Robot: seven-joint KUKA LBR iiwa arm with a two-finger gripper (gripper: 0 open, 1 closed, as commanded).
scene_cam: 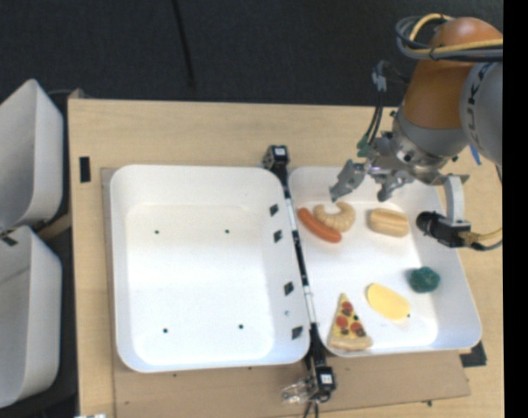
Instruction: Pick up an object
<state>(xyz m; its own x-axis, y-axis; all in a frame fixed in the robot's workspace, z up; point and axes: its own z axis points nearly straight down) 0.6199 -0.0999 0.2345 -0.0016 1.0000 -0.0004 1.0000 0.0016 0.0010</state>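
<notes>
My gripper [368,184] hangs spread open and empty above the right bin [447,320], just over the croissant [335,215] (nearest piece, beside the sausage [319,225]). Nothing is lifted yet; the descent, grasp and lift all remain.

No readable text, labels, brands or numbers — neither on bins nor on bench.

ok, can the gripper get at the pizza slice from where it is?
Probably yes. The pizza slice lies flat and alone by the right bin's near-left corner; the gripper hangs above the far end, nothing between them.
</notes>
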